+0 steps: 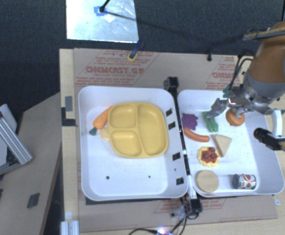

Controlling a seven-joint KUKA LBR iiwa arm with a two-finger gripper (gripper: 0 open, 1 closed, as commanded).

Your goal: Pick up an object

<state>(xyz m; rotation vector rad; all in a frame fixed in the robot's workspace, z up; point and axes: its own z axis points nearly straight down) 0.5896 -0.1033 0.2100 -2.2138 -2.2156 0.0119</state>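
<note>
- Far to the gripper's left, the left bin [86, 180] holds a yellow divided plate [135, 129]; a toy carrot [100, 118] lies against the plate's left edge, partly tucked beneath it.
- Between the two bins runs a black divider strip [178, 131], well to the left of the gripper.
- In the right bin [272, 175], a purple toy [189, 120] lies just left of the gripper and a little below it.
- An orange-red toy sausage [196, 135] lies below the purple toy, below and left of the gripper.
- A green toy vegetable [211, 124] sits directly under the gripper's tip, touching or nearly so; I cannot tell which.
- The gripper [215, 110] points down and left over the right bin; from this angle it is not clear whether it is spread or pressed together, and nothing is visibly between its tips.
- Below the gripper lie a small yellow tart with red topping [208, 156] and a tan round cookie [207, 181].
- A sandwich wedge [223, 144] lies below and slightly right of the gripper.
- An orange round toy [235, 117] sits just right of the gripper, under the wrist.
- A small tin can [244, 181] lies on its side, far below and right.
</note>
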